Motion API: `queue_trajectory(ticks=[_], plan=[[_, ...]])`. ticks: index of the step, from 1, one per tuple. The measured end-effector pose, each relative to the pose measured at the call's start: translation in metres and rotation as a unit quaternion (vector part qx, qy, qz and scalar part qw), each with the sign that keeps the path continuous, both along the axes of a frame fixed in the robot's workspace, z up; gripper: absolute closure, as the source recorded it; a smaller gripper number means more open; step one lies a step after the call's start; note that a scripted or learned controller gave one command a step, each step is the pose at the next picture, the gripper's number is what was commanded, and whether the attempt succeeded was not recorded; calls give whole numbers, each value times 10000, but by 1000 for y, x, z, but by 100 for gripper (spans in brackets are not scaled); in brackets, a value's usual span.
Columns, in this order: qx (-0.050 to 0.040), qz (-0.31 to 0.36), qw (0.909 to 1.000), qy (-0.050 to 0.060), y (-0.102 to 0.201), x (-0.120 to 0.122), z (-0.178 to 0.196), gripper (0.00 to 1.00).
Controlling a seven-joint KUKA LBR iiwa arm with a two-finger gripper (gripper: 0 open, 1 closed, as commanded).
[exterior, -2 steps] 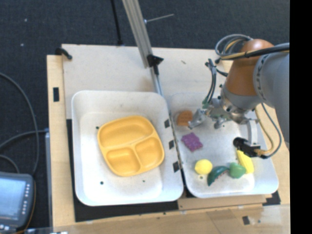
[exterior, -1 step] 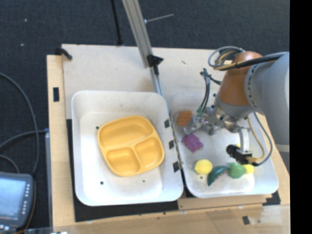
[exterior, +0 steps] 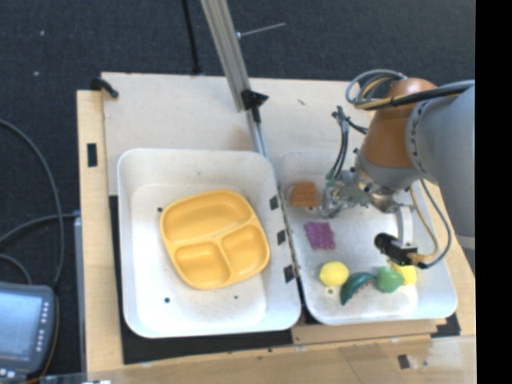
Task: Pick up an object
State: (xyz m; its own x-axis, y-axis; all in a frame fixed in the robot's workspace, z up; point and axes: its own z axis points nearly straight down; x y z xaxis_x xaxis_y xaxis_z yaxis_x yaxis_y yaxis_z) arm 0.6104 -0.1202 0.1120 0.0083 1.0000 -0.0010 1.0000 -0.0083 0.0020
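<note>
Brown and rounded, a small cookie-like toy (exterior: 302, 194) lies in the right bin (exterior: 436, 298) just beside the lowered claw (exterior: 332, 204), whose grip I cannot tell; it looks light, rigid, best pinched across its edges.

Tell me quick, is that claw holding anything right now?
Gripper: low in the right bin beside the brown object; whether it holds anything cannot be told.
</note>
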Motion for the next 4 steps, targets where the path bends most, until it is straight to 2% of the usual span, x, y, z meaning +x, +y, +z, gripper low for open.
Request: queue_trajectory(ticks=[3, 4], plan=[[-4, 57, 10000, -25, 0, -4, 164, 100], [10, 76, 10000, -1, 54, -13, 168, 100]])
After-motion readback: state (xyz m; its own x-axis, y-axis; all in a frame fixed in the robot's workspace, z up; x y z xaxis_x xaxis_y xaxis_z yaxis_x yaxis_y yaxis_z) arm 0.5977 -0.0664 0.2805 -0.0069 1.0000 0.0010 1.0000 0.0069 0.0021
